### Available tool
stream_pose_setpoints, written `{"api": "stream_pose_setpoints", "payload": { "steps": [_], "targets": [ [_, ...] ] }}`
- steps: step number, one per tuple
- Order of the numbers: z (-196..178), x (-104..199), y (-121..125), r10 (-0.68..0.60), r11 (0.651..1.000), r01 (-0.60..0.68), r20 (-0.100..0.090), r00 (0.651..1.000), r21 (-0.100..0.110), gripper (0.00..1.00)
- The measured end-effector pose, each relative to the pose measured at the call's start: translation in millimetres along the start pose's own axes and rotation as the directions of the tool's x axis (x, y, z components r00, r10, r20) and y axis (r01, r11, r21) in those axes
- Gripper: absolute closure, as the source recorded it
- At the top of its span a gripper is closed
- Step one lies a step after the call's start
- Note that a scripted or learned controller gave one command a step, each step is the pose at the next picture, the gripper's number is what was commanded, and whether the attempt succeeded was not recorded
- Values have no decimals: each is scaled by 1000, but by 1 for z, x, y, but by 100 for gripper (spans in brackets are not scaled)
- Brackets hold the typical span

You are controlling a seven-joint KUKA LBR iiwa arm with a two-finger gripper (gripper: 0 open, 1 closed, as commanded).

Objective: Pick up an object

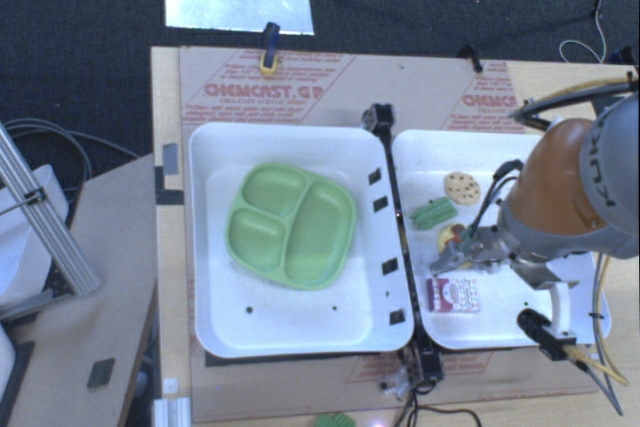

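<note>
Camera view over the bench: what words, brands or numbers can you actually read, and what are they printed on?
"CHEMCAST GP" in red, on the protective sheet behind the left bin.
"CHEMCAST" again, partly cut off, on the same sheet behind the right bin.
"KU", white letters cut off by the frame, on the arm.
Small red packet: print too blurred to read.

Green divided plate (292, 225): smooth glossy plastic. White bins (215, 315): smooth matt plastic. Floor carpet (80, 25): dark, rough.

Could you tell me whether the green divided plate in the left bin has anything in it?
Empty. All three compartments of the green plate show bare green surface, and it lies flat in the left bin.
</note>
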State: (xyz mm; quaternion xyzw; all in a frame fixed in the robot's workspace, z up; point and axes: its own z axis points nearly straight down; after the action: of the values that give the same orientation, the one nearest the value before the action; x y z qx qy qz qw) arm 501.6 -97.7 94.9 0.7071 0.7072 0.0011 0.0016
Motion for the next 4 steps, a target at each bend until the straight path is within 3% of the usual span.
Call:
{"api": "stream_pose_setpoints", "payload": {
  "steps": [1,2,3,4],
  "targets": [
    [8,5,51,-4,1000,4,1,1000,-4,0],
    [9,-20,120,-5,1000,5,2,1000,-5,0],
    [11,-26,79,0,1000,0,-1,1000,5,0],
    [10,-15,113,-5,1000,5,-1,1000,-1,0]
  ]
}}
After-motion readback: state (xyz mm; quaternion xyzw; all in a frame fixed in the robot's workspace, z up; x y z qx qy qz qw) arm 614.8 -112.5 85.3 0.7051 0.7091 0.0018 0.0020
